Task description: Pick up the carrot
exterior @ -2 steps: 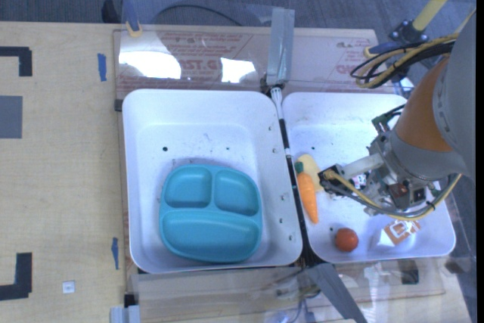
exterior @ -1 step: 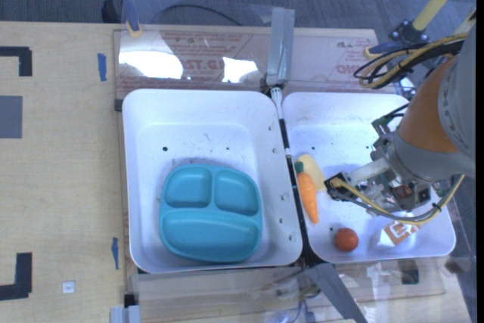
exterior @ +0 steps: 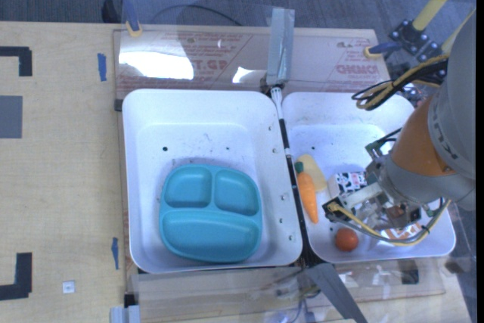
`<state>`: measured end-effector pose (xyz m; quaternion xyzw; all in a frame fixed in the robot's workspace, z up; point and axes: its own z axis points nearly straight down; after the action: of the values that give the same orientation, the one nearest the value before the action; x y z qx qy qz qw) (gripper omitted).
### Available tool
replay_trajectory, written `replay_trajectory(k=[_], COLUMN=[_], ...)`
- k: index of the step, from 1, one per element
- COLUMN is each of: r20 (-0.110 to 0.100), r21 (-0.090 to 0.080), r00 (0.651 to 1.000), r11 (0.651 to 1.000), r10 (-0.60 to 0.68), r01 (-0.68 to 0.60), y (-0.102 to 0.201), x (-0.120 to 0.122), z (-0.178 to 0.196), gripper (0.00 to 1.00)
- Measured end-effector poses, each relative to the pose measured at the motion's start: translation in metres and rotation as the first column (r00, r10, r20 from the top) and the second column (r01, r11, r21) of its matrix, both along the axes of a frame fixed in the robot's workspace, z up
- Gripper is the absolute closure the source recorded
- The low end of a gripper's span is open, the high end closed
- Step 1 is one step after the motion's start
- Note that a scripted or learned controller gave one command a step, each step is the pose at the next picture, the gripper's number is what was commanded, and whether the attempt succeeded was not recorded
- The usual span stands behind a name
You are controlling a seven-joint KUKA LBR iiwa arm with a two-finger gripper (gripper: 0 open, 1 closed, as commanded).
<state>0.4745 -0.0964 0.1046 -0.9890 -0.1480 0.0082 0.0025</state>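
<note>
Against the left wall of the right bin point(exterior: 333, 113), close beside the divider that parts the two bins, lies the carrot point(exterior: 308, 195). It stretches lengthwise away from the camera, its orange body running from a small green stub at the far end down to a narrow tip at the near end. A pale yellow piece point(exterior: 313, 170) sits touching its far end on the right.

Just to the right of the carrot hangs the claw point(exterior: 361, 202) at the end of the grey arm point(exterior: 446, 125), which reaches in from the right with its orange band point(exterior: 416, 147) above the wrist. The claw is near the carrot yet apart from it, with bare white floor between them, and nothing orange shows in its grip. Wires and metal crowd the tip, so I cannot tell how far open it is.

A small red ball, perhaps a tomato point(exterior: 346, 240), rests on the floor just below the claw, near the front wall. A black-and-white patterned item point(exterior: 349, 181) lies beside the claw's upper side.

Over in the left bin point(exterior: 151, 132) sits a blue divided tray point(exterior: 211, 213).
</note>
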Motion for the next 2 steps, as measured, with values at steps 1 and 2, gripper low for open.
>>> replay_trajectory(k=[1, 2], r20=[-0.003, 0.012], r21=[0.001, -0.001], r00=[1.0, 0.996], r11=[1.0, 0.996], r10=[0.004, -0.089], r01=[-0.004, 0.089], y=[0.001, 0.067], x=[0.0, 0.005], z=[0.008, 0.078], gripper=[1.0, 1.0])
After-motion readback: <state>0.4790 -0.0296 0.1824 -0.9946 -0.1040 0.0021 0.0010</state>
